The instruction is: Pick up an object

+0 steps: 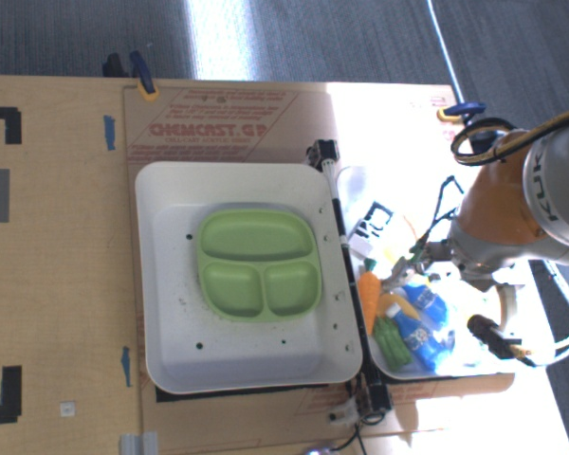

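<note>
Reaching in from the right, the gripper (412,265) hangs low over the right bin (455,375), under the arm's orange band (488,202); glare washes out that bin and I cannot tell how the gripper is set or whether it has anything in it. Just beneath and beside it lies a cluster of small things: an orange carrot-like piece (369,297) against the bin's left wall, a green piece (391,341) just below that, and a blue packet (427,322) touching both, toward the bin's near edge. A white card with black marks (373,222) sits farther back in the same bin. The left bin (161,282) holds a green divided plate (259,263), lying flat near its middle, well apart from the gripper.
</note>
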